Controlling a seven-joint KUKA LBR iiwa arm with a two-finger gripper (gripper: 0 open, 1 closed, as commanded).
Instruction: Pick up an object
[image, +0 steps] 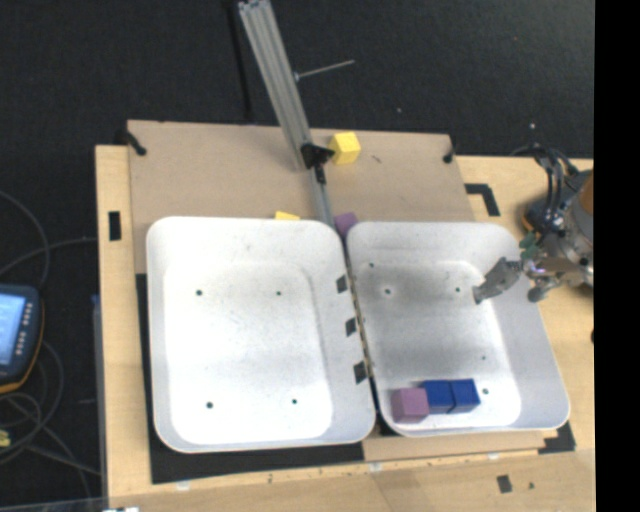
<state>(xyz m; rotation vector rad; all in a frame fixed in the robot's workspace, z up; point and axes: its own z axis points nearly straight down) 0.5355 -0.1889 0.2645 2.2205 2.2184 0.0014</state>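
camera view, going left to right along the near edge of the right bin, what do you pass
purple block → blue block → second blue block, all in the right bin; gripper sits farther back.

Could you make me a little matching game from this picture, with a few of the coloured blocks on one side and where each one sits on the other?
Things:
1. blue block
2. purple block
3. yellow block
4. end effector

Places:
A. on the brown board behind both bins
B. over the right bin's right edge
C. near the front wall of the right bin, right neighbour of the pair
D. near the front wall of the right bin, left neighbour of the pair

Pairs: 1-C, 2-D, 3-A, 4-B
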